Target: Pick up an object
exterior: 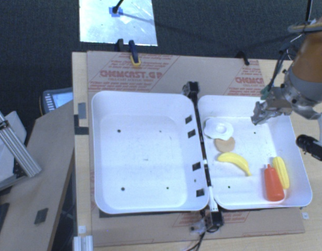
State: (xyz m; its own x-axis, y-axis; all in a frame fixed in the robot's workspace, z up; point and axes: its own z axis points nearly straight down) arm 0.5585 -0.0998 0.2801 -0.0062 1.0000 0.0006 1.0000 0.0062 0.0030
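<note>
four items (234, 162) lie below-left of the claw (259, 116)

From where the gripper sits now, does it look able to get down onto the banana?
Probably yes. The gripper hangs over the right bin, and the banana lies apart from its neighbours, open from above.

From my seat the scene is evenly and fairly brightly lit from overhead, and the two white bins (145, 156) come close to washing out. A shiny metal sheet (118, 14) at the top throws back patchy glare. Shadows are soft and short, hugging the bin walls. The picture is low in resolution and a bit grainy, and my arm (310, 61) at the right looks slightly smeared.
</note>
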